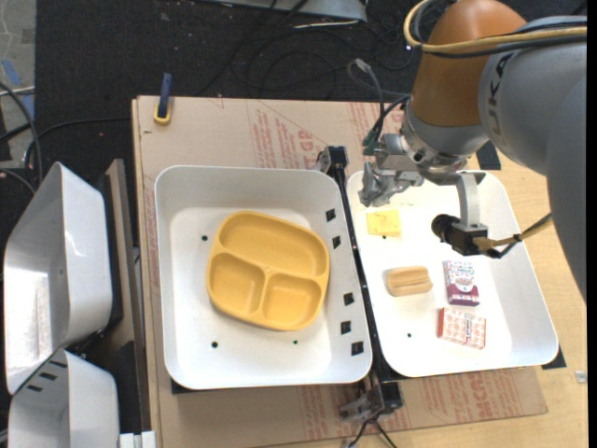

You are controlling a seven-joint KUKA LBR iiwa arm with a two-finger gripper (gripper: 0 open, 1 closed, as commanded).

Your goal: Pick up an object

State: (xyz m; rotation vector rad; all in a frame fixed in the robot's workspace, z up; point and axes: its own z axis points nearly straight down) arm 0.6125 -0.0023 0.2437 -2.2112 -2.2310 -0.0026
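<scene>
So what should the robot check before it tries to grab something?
1. Is the end effector over the bin with the small things? Ok: it hangs over the right bin, near its top left corner.
2. Is something close below it? Ok: the yellow square lies just beneath.
3. Is it holding anything already? Cannot tell.
4. Are the other things out of the way? Ok: the tan block, the purple packet and the red packet lie apart, lower in the bin.
5. Is the yellow tray out of the way? Ok: it sits in the left bin.
</scene>
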